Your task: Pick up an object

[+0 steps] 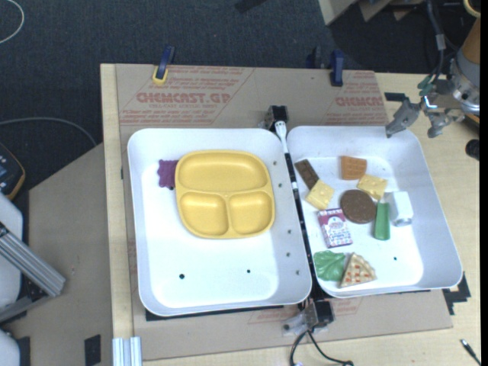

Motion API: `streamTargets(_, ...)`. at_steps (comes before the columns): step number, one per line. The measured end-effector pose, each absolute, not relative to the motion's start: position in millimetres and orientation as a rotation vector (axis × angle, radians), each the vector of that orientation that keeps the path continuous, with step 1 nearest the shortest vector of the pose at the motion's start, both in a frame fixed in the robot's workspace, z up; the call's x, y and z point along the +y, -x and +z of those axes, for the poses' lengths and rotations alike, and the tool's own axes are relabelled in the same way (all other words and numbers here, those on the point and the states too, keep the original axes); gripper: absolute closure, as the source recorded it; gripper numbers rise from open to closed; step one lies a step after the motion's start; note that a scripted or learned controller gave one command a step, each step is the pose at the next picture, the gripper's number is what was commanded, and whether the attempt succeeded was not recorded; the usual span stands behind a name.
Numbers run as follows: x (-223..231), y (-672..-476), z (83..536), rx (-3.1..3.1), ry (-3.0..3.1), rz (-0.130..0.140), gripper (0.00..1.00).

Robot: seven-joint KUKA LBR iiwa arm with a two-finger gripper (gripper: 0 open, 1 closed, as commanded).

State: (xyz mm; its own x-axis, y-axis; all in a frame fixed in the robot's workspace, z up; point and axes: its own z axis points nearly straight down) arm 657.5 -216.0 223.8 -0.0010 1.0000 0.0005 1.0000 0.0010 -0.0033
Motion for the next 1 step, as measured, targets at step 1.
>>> streamTargets(1, -219.8, -657.4, 164.0, -2.221, 2.22, 0.002, 0.0)
